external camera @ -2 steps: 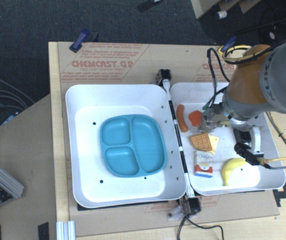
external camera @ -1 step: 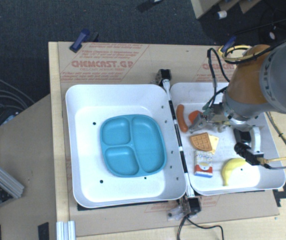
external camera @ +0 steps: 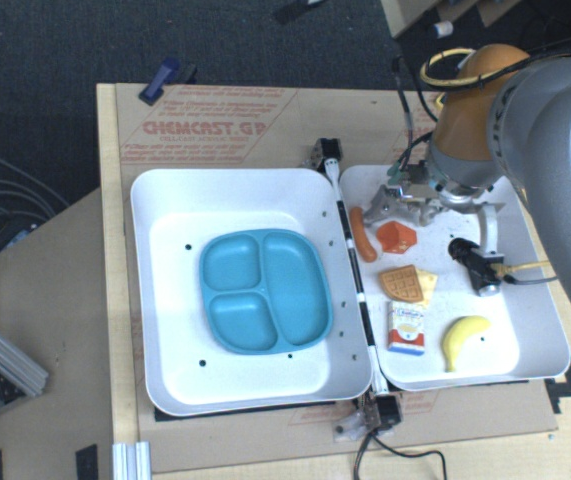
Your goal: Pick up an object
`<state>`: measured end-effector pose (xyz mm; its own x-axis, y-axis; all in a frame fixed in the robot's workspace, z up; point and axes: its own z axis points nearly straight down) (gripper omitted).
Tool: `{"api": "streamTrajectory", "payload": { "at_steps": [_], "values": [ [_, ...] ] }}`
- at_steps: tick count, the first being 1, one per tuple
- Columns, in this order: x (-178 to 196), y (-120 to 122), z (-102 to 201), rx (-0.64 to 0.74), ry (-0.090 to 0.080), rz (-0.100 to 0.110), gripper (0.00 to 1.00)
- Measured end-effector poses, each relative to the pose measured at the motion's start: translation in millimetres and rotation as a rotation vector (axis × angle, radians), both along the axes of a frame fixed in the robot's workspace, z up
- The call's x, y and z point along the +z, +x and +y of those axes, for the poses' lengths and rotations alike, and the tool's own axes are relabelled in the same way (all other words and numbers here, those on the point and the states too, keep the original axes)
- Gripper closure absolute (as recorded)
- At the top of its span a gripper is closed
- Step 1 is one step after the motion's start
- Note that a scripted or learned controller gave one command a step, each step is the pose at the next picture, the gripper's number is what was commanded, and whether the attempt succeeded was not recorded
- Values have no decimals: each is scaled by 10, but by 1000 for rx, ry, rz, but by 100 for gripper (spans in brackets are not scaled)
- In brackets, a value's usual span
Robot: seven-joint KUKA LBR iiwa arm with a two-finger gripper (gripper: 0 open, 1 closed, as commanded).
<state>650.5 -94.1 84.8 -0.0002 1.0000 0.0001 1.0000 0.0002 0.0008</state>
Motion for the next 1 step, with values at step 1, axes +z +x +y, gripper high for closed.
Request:
{"api": "streamTrajectory", "payload": {
  "at_steps": [1],
  "values": [
    [104, 6, 1, 1, -1, -2, 100]
  ]
}}
